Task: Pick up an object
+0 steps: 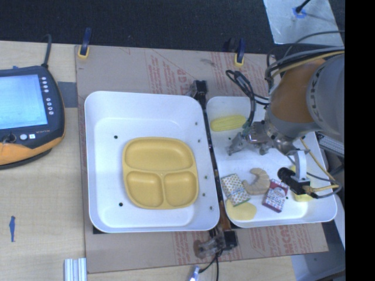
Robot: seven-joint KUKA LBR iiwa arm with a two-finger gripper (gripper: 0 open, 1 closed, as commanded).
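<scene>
The arm [304,92] reached down into the right bin [319,215], its pincer [249,142] spread apart, a flat yellow oval piece [228,122] lying just beyond it.

arm [304,95]: reaches in from right, orange band showing | gripper [251,140]: low, pointing left

likely lab: teach pendant [26,113], clamped bench [146,69]

Single fixed view — high above the bench [146,69].
Looks down at a slant, taking in both white bins [99,157] side by side — arm [304,92] entering from the right.
</scene>
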